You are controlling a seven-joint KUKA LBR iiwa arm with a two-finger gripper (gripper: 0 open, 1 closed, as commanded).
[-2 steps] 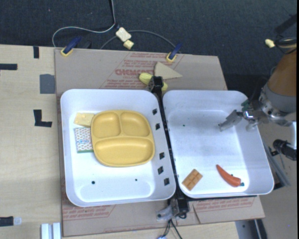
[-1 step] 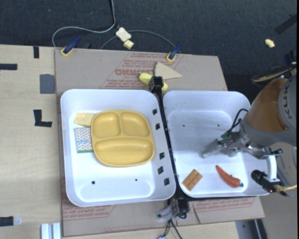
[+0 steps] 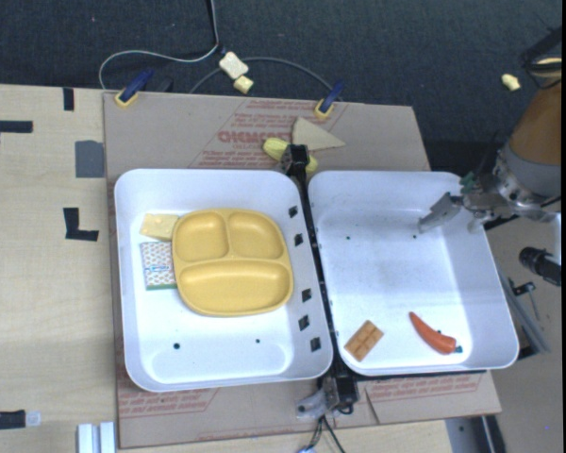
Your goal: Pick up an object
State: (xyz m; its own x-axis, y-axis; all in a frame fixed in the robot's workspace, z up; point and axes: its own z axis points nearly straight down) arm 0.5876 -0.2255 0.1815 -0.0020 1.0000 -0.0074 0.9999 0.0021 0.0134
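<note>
Carrot (image 3: 435,334): lies flat in the right bin (image 3: 396,253), near the front, well below the fingers.
Cracker (image 3: 363,341): beside the carrot, free to grab.
Gripper (image 3: 438,213): hangs over the bin's far side, holds nothing; open or clenched, I cannot tell.
Yellow plate (image 3: 233,260): left bin, far away.

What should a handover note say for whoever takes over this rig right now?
Gripper: over the right bin's upper right area, nothing visible between its fingers.
Right bin: brown cracker-like piece and orange carrot-like toy, both near the front edge.
Left bin: yellow divided plate, with a pale wedge and a patterned packet at its left side.
Done: nothing picked up.
Left: choose an object, grasp, lift.
</note>
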